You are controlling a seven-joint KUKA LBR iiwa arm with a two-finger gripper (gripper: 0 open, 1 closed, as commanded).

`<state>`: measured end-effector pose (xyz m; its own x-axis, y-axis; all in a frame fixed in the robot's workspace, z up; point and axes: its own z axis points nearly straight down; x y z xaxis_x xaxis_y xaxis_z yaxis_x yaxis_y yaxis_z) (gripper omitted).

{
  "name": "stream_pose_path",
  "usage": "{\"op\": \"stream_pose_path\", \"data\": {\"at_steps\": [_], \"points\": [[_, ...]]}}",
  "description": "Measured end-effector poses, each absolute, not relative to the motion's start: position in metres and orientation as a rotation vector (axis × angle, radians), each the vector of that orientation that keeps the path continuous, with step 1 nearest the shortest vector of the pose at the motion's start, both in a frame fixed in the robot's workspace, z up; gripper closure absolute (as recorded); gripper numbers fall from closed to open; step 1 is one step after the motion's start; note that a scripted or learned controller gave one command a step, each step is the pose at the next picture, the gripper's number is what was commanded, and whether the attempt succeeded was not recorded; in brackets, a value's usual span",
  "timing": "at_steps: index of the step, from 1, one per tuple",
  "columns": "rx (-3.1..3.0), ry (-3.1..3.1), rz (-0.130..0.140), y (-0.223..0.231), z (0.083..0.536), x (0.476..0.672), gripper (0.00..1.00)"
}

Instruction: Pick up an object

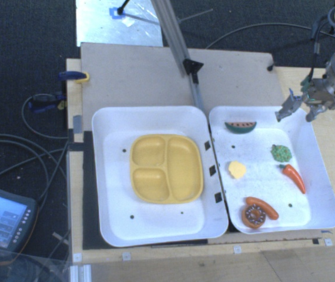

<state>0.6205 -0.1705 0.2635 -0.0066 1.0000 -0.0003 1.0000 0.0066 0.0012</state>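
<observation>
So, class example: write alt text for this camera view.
The open gripper hovers over the right bin's far corner, holding nothing. Inside lie a watermelon slice, broccoli, carrot, sausage and donut; the left bin holds a yellow divided plate.

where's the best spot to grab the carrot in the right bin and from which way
Probably the carrot at its orange mid-body, coming straight down, fingers closing across its narrow width. It lies flat and diagonal, green top toward the broccoli, with bare bin floor either side.
</observation>
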Motion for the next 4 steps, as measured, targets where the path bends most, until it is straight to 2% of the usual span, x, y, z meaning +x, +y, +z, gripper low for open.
{"op": "stream_pose_path", "data": {"at_steps": [1, 4], "points": [[2.212, 2.229, 0.000, -0.170, 0.264, 0.621, 0.00], [2.222, 2.223, -0.003, -0.174, 0.131, 0.618, 0.00]]}}
